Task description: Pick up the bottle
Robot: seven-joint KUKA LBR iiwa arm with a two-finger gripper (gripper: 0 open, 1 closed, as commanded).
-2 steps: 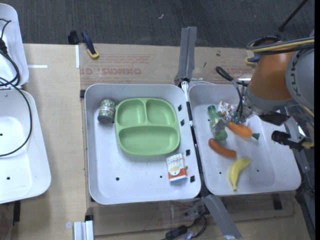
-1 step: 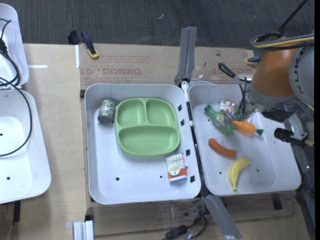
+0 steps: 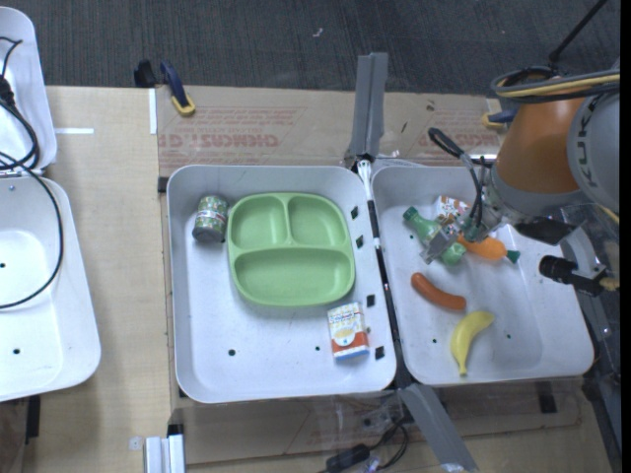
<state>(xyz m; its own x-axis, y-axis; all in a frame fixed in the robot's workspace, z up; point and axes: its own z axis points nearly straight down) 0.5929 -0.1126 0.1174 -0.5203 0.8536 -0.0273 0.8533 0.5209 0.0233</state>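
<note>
The green bottle (image 3: 424, 228) lies on its side in the right bin (image 3: 532, 358), near that bin's upper left. My gripper (image 3: 443, 243) is down over the bottle's lower right end, reaching in from the right beneath the orange wrist band (image 3: 537, 151). The gripper covers part of the bottle. I cannot see whether the bottle is gripped.
In the right bin an orange carrot (image 3: 486, 249) lies just right of the gripper, a sausage (image 3: 437, 293) and a banana (image 3: 467, 339) below it, a small packet (image 3: 453, 207) above. The left bin (image 3: 197, 353) holds a green divided plate (image 3: 291, 247), a can (image 3: 209, 218) and a juice box (image 3: 348, 331).
</note>
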